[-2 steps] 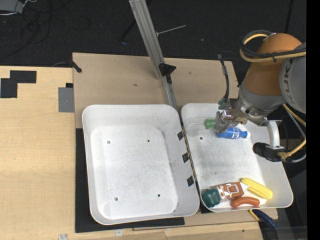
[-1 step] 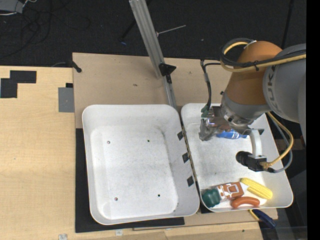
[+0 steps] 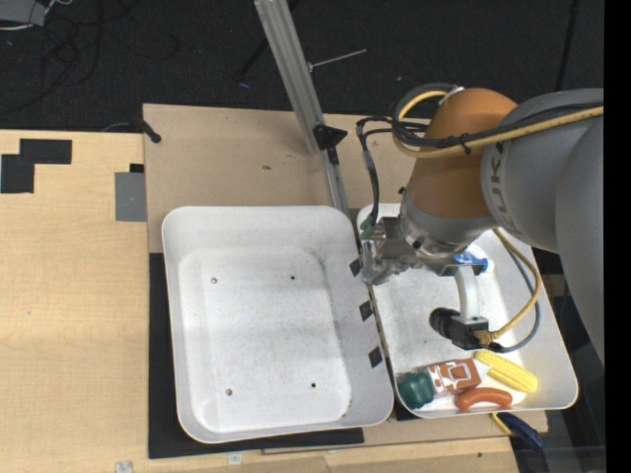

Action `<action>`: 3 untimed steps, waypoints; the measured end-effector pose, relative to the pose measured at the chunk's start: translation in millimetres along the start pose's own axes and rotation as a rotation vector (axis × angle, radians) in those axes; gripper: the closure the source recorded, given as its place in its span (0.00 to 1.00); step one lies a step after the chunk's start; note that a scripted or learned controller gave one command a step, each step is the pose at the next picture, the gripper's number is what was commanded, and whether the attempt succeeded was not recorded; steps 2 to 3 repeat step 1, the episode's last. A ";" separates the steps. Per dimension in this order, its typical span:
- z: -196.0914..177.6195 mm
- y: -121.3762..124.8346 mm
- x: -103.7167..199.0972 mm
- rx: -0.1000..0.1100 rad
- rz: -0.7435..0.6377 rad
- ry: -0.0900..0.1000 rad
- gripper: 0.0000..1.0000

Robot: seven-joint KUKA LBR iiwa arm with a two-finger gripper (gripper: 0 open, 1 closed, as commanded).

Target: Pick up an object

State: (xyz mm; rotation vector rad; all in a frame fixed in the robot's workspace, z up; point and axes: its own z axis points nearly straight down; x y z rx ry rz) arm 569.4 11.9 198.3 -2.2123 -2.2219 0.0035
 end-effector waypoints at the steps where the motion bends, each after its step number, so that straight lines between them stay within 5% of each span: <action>1: -18.8 -16.1 47.4 -0.003 0.000 0.000 1.00; 3: -18.8 -16.1 47.4 -0.003 0.000 0.000 1.00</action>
